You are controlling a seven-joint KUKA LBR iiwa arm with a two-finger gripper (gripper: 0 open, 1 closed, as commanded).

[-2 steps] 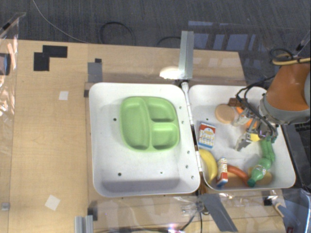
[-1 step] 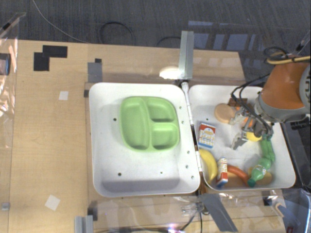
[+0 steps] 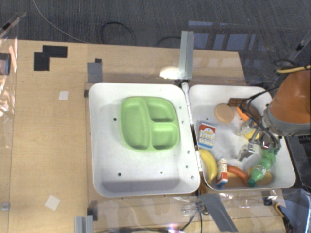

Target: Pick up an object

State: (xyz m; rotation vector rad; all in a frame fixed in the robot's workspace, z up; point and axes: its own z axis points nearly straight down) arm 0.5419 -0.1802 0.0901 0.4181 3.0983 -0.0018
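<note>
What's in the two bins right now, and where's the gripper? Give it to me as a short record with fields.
left bin: green divided plate
right bin: banana, small carton, tan round object, green bottle, small can, orange-red item
gripper: low over the right bin, beside the green bottle
fingers: state not discernible
holding: nothing visibly held
arm: enters from the right, orange band visible

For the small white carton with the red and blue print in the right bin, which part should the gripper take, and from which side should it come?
Grip the carton across its two long edges, near its middle, coming straight down from above. It appears to lie flat with its printed face up, so those edges are the narrower span. Bare bin floor shows on its right; the banana lies just below it.
</note>
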